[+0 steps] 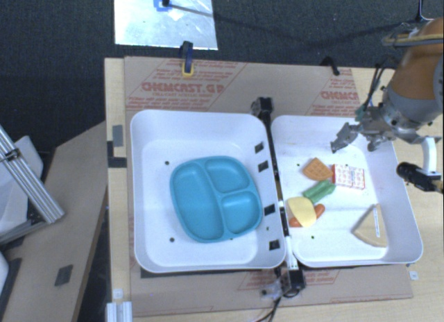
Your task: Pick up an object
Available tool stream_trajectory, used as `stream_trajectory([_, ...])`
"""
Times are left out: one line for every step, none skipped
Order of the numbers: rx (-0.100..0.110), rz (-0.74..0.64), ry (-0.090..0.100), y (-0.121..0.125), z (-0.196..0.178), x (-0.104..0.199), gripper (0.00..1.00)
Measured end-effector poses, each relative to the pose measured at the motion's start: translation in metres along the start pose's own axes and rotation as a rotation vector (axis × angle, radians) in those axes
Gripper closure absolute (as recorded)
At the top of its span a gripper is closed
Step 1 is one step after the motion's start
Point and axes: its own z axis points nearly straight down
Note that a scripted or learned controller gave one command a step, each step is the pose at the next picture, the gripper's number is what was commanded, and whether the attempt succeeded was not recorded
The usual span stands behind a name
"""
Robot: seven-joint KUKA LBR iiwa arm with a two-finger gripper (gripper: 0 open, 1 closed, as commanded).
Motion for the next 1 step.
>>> stream_trajectory([-0.013,-0.002,-0.002,0.0029,-0.0082,0.0005,0.00])
